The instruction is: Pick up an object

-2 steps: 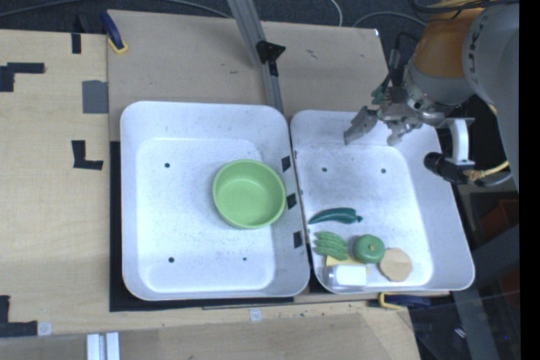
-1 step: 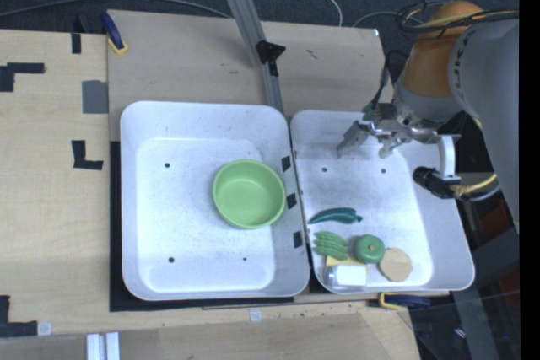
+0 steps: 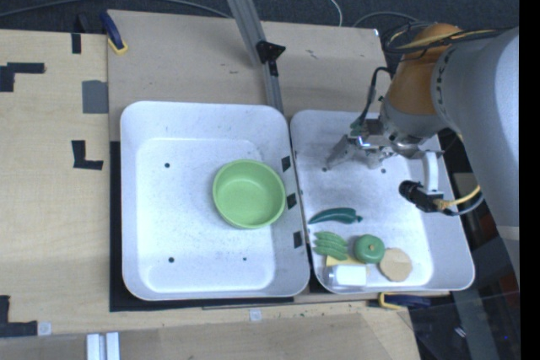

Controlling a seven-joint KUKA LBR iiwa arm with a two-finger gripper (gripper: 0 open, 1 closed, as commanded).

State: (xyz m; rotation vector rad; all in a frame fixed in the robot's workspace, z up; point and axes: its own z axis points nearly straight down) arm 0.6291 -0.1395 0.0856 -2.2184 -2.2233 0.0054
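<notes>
While the green bowl [image 3: 248, 194] sits in the left bin [image 3: 148, 126], the gripper [image 3: 353, 153] hangs over the right bin [image 3: 316, 131] — fingers apparently spread, holding nothing — toys [image 3: 359, 249] well apart.

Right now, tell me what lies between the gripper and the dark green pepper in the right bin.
In the camera view, only bare white bin floor separates the gripper from the dark green pepper.
</notes>
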